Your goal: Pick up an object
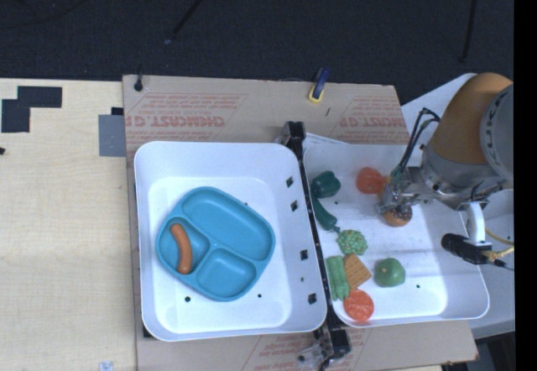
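Tool [396,208] low in the right bin [457,298], over a small orange-brown piece [398,218]; grip state cannot be told. Orange-red ball [369,180] just to its left. Toward the divider: dark green pepper [325,186], broccoli [352,241], cracker [356,270], green apple [388,272], tomato [359,305]. Open floor along the bin's right edge. Left bin [151,168] holds a blue tray [243,235] with a sausage [181,247].

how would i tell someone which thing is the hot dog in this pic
Look in the left white bin, which holds a blue divided plate. The hot dog lies in that plate's left compartment. It is the only orange, sausage-shaped piece there; the other toy foods sit in the right bin.
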Action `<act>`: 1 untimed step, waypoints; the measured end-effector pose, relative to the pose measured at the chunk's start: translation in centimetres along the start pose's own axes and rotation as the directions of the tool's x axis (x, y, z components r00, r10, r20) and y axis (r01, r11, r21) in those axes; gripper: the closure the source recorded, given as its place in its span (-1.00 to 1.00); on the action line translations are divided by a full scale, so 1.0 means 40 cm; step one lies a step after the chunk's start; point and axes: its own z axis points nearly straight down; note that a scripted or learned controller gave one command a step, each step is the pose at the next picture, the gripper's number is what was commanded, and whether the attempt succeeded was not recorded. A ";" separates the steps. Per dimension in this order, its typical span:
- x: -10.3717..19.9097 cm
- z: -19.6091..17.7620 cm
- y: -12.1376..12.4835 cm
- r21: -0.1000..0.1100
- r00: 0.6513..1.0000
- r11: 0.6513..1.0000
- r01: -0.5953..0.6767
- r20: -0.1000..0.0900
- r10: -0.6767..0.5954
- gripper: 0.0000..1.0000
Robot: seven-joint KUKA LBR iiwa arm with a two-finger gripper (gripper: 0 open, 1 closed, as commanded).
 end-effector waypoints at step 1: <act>0.015 -0.113 -0.004 -0.003 1.000 1.000 0.000 0.000 0.000 1.00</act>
